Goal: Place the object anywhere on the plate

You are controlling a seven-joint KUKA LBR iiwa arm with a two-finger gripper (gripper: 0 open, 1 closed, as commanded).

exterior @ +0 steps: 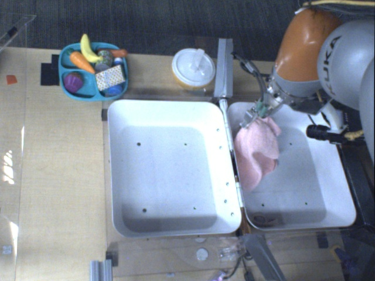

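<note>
Camera view has the gripper [258, 113] over the right bin [328, 209], fingers pinched on the top corner of a pink cloth [256, 151]. Rest of the cloth hangs down below the fingers, draping toward the wall next to the left bin [170, 174].
</note>
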